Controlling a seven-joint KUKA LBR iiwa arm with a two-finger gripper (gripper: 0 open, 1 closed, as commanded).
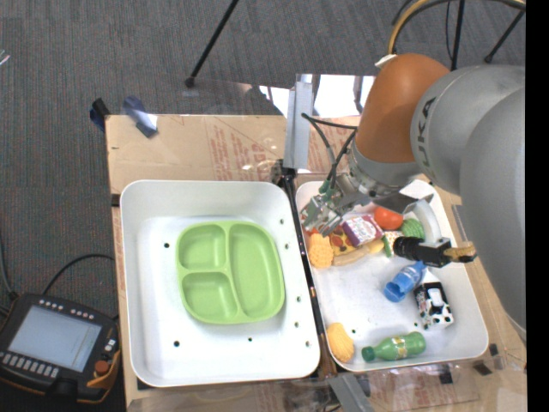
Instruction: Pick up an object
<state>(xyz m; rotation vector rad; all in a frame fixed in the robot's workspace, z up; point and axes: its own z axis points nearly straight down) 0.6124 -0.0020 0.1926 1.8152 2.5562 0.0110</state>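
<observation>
My gripper (321, 215) hangs low over the far left corner of the right bin (467, 337), right above a pile of toys. In that pile are a purple box (361, 229), a yellow ridged piece (320, 251), a pale banana-like piece (358, 254), a red piece (388, 218) and a green piece (413, 228). Nothing shows between the gripper's tips. Further forward lie a blue bottle (403, 281), a black-and-white block (434, 305), a green bottle (395, 348) and a yellow corn cob (340, 342).
The left bin (141, 230) holds a green divided plate (230, 271). A narrow wall separates the two bins. The arm's big grey and orange body covers the right bin's far right part. A teach pendant (51, 342) lies on the floor at the left.
</observation>
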